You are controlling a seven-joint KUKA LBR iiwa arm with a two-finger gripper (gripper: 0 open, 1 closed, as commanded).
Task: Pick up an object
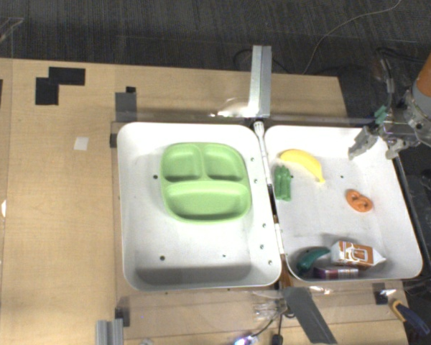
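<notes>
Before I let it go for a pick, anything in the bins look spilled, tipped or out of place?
Nothing spilled or broken. The small carton lies on its side in the right bin, crowded against a dark green item and a marker-like thing at the near edge. The banana, orange piece and green divided plate lie free.

Arm in from right, upper edge.
End effector (374, 141) low and tilted leftward, two fingers spread apart, nothing between them; orange band above wrist.

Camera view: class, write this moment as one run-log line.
gripper: open, above right bin's far right corner | holding: nothing | nearest: banana | left bin: green tray
</notes>
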